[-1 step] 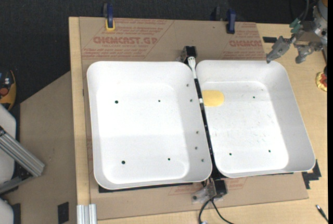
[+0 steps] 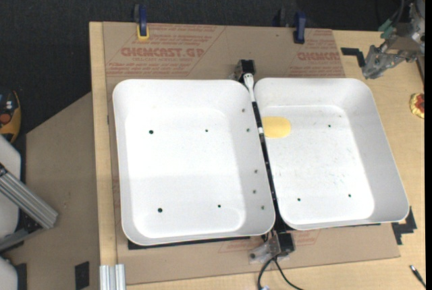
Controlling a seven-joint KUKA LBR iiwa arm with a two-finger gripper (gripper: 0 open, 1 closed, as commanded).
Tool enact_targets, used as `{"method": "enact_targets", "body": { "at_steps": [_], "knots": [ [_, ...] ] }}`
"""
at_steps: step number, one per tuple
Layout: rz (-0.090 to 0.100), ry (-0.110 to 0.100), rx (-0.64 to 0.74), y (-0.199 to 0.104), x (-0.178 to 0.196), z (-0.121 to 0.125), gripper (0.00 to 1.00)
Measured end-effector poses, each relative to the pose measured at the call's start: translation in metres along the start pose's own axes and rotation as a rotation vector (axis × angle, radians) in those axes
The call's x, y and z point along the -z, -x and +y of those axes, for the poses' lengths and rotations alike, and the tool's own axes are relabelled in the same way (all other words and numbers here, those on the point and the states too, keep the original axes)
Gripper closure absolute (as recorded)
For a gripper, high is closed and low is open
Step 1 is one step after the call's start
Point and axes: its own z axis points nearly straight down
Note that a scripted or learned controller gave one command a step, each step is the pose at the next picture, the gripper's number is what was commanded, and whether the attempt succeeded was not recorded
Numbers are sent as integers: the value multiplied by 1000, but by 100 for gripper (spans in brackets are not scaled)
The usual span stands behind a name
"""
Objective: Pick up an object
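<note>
**Asker:** Where is your gripper just now?

**Me:** My gripper point(image 2: 373, 65) hangs at the far right corner of the bench, over the bare brown board point(image 2: 202, 46) and outside both bins; it is well apart from the right bin point(image 2: 378, 147), off its far right corner; whether it is set wide or narrow I cannot tell, for it is small and blurred from here; I see nothing held in it.

**Asker:** And the thing you are to pick up?

**Me:** A small yellow object point(image 2: 276, 127), rounded and flattish, lies on the floor of the right bin; it sits just beside that bin's left wall, in the far half, near the seam where the two bins meet; it is well apart from my gripper.

**Asker:** What of the other bin?

**Me:** The left bin point(image 2: 125, 147) stands side by side with the right one, their rims touching along the middle; its white floor shows four small dark dots.

**Asker:** Anything else on the bench?

**Me:** Two blue clamps grip the far edge of the board, one point(image 2: 141, 16) beyond the left bin, one point(image 2: 300, 26) beyond the right; a black fitting point(image 2: 246, 68) sits at the far end of the seam; a cable point(image 2: 273, 268) trails off the near end.
</note>
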Motion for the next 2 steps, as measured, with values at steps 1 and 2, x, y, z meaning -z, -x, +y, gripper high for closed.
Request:
{"method": "enact_targets", "body": {
  "at_steps": [1,2],
  "knots": [
    [6,-8,7,-92,-31,4,100],
    [1,3,2,-107,22,0,100]
  ]
}}
